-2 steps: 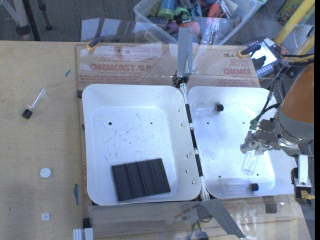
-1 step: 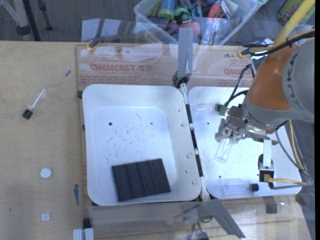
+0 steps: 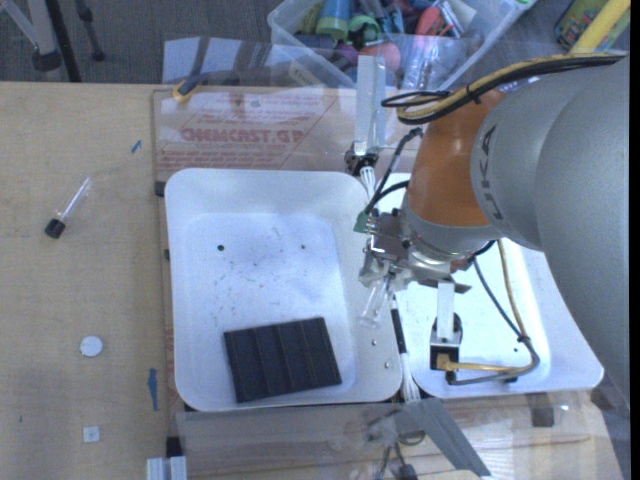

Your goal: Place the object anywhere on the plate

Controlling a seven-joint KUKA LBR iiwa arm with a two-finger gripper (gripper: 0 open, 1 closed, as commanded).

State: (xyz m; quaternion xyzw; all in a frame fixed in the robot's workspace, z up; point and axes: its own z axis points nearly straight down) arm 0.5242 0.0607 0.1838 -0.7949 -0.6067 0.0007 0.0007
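Pincer (image 3: pixel 378 286) hangs at right rim of left bin (image 3: pixel 190 268), below orange-banded arm (image 3: pixel 520 158); grip state cannot tell. Dark ridged plate (image 3: pixel 281 359) lies flat in left bin's near part. Small tube (image 3: pixel 68 208) on surface (image 3: pixel 70 298), far left.

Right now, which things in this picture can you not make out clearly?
- Gripper: too small and blurred in the camera view to tell how it stands or whether it holds anything.
- Right bin: mostly covered by the arm.
- Clear tub of coloured items: cut off by the top edge.
- Dark ridged plate in the left bin: fully visible.
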